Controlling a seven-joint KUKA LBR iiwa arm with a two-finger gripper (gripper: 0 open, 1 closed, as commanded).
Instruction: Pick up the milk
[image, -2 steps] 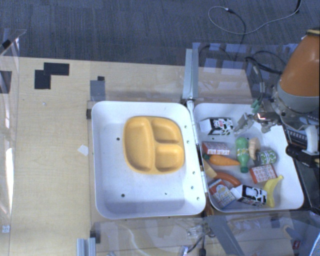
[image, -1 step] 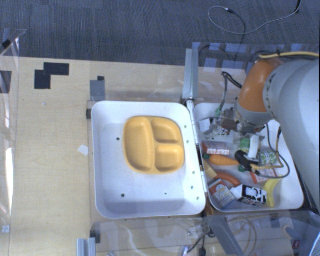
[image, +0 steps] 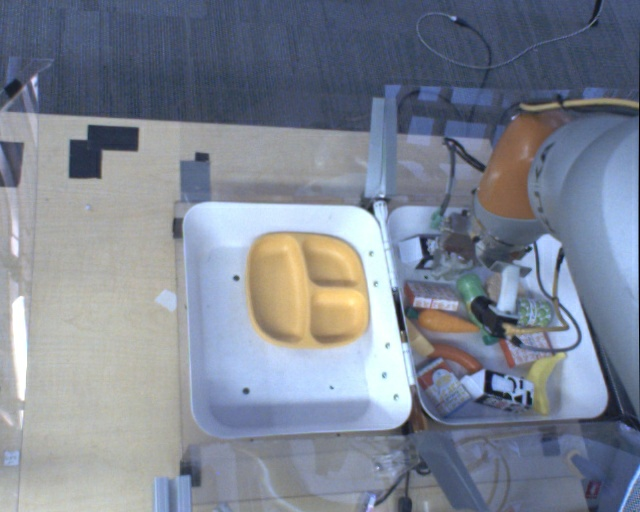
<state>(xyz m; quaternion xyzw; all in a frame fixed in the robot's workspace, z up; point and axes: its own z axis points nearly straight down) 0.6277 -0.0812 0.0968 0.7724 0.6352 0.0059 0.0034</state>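
**Arm low over the crowded right bin, milk lying at the front**

The grey arm with its orange band (image: 510, 165) reaches in from the right and hangs over the back half of the right-hand shallow white bin (image: 592, 400). Its tool (image: 462, 250) sits low among the clutter near the bin's back left corner; its lower part is lost among cables and packaging, so how far it is open, and whether it has hold of anything, cannot be told.

The black-and-white patterned milk carton (image: 505, 390) lies on its side at the front of the same bin, well apart from the tool. Just to its right is a yellow banana (image: 543, 378), and to its left a small white-and-orange packet (image: 442, 388). Farther back lie an orange carrot (image: 448, 322), a green bottle-shaped item (image: 470, 290) and a red-and-white flat box (image: 432, 297), all packed close together.

The left-hand shallow white bin (image: 215, 330) holds a yellow plastic divided tray (image: 305, 288) with three compartments, resting near its middle. Both bins stand side by side on the pale wooden surface (image: 95, 330).
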